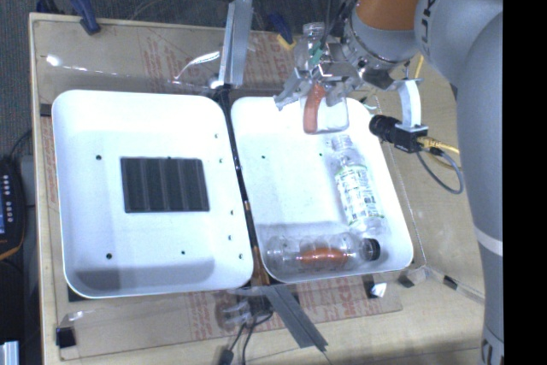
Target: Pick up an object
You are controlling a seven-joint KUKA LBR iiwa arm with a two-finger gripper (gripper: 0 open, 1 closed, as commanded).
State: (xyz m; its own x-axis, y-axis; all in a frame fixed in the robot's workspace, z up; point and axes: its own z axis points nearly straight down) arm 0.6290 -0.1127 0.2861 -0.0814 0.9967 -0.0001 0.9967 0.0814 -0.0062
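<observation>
The hand (314,90) hangs over the far edge of the right bin (282,184), its fingers closed on a slim reddish-brown object (312,108) that dangles upright between them, clear of the bin floor. Below the hand, a clear labelled bottle (353,184) lies lengthwise along the bin's right wall; farther below, a second clear bottle (320,252) with reddish contents lies across the near wall. Well to the hand's left, the left bin (85,141) holds a dark ribbed rectangle (165,184).
</observation>
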